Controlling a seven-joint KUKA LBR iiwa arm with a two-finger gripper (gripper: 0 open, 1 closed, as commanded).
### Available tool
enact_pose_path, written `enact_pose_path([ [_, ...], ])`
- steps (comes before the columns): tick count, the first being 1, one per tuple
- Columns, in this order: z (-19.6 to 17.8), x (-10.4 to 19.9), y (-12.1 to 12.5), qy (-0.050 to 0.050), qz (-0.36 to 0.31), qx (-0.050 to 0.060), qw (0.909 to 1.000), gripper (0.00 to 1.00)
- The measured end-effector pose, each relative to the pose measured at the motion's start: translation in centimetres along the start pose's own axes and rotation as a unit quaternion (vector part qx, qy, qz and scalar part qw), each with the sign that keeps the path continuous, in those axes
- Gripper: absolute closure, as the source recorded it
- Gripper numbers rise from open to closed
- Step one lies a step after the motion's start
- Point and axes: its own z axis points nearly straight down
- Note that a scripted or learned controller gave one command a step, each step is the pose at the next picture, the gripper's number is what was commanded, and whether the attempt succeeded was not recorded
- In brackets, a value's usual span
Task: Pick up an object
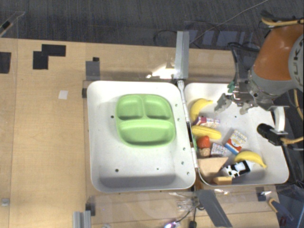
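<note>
My gripper (pixel 233 104) hangs over the back of the right bin (pixel 280 175), its fingers spread open with nothing between them. Just left of it lies a yellow banana (pixel 199 107). Below that sit a small printed packet (pixel 208 122), a second banana (pixel 207 132) and a red fruit (pixel 203 142). Further toward the front lie a red-and-white carton (pixel 236 139), a third banana (pixel 251 158), a black-and-white toy (pixel 237 169) and a tan wooden block (pixel 212 165).
The left bin (pixel 102 175) holds a green divided plate (pixel 145 118). A metal post (pixel 182 51) rises behind the divider between the bins. A black handle-like part (pixel 270 134) juts over the right bin's right side.
</note>
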Motion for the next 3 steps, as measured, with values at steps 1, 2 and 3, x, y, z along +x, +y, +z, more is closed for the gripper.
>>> enact_pose_path([
  [1,10.0,-0.5,-0.3,0.0,-0.012,-0.001,0.9999,0.0],
  [2,9.0,-5.4,1.5,-0.001,-0.11,-0.002,0.994,0.0],
  [3,11.6,-3.8,-2.8,-0.004,-0.089,-0.008,0.996,0.0],
])
